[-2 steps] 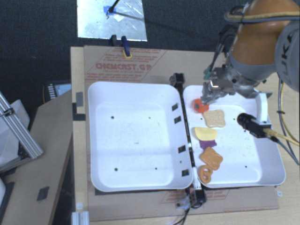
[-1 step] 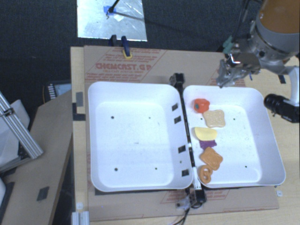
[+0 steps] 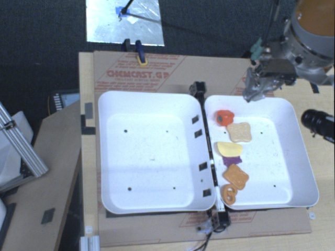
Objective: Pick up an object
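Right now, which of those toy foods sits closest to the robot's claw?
The red tomato-like piece, at the far end of the row in the right bin, nearest the gripper.

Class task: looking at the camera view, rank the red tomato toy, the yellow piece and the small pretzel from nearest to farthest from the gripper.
Measured from the gripper, above the right bin's far edge:
1. Red tomato toy, at the far end of the row of toys in the right bin.
2. Yellow piece, midway down that row.
3. Small pretzel, at the near end, by the divider.
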{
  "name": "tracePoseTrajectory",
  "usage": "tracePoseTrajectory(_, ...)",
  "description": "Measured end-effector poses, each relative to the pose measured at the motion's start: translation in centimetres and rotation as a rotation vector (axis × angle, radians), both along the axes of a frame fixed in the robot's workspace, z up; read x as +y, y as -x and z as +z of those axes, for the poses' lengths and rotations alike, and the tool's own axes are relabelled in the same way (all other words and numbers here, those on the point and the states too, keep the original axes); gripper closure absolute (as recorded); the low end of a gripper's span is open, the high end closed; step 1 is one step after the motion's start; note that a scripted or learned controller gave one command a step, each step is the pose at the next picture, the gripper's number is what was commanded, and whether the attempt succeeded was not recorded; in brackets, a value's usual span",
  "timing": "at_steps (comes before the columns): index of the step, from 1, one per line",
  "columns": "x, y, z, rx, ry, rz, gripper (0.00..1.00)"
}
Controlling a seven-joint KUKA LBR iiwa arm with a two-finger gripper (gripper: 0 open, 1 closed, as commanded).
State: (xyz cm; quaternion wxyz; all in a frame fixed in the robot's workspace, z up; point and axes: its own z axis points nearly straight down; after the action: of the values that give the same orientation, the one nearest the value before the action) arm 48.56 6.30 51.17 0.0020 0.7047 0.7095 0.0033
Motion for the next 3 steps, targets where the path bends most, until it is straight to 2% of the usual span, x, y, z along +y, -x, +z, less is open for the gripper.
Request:
tracePoseTrajectory(1, 4.5, 0.0, -18.6, 0.020, 0.004, -0.002, 1.00)
tracePoseTrajectory(2, 7.1, -0.4, -5.1, -0.007, -0.003, 0.001, 1.00)
tracePoseTrajectory(3, 11.5, -0.1, 1.7, -0.002, -0.003, 0.002, 1.00)
